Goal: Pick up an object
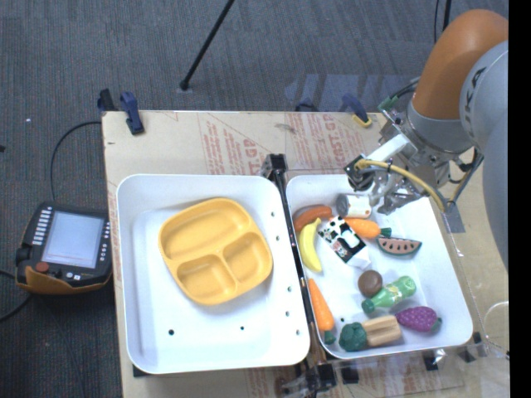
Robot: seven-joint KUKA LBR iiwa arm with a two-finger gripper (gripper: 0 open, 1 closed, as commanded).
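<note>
The right bin (444, 247) holds several toy foods: a banana (309, 247), a black-and-white milk carton (343, 240), a carrot (320, 303), a watermelon slice (399, 244), a kiwi (370, 283), a green bottle (390, 294), purple grapes (417, 318), broccoli (353, 336) and a tan block (382, 330). My gripper (371, 196) hangs over the bin's far side, just above a small white cylinder (350, 203) and an orange piece (362, 227). Its fingers are hidden among cables and the wrist.
The left bin (137, 305) carries a yellow three-compartment plate (216, 249). A teach pendant (62, 249) lies on the floor at the left. Blue clamps (131, 111) grip the bench's far edge. A tripod leg (209, 33) crosses the floor behind.
</note>
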